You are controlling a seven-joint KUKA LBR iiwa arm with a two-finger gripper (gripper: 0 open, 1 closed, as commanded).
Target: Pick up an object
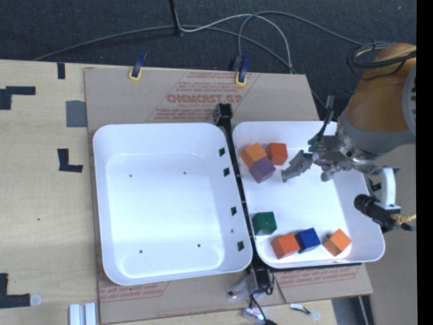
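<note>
The right bin (352,202) holds several small cubes. An orange cube (254,154), a red-orange cube (277,152) and a purple cube (262,170) cluster at its far left. A green cube (264,222) lies lower down by the divider. Along the near wall sit a red-orange cube (285,244), a blue cube (308,239) and an orange cube (337,242). My gripper (311,172) hangs over the bin's upper middle, just right of the purple cube, open with nothing between its fingers (293,168).
The left bin (108,181) stands beside the right one, joined by a black clipped divider (233,181). Both rest on a cardboard sheet (189,97). Cables (270,26) run behind the bins. The arm's orange band (379,93) looms at the right.
</note>
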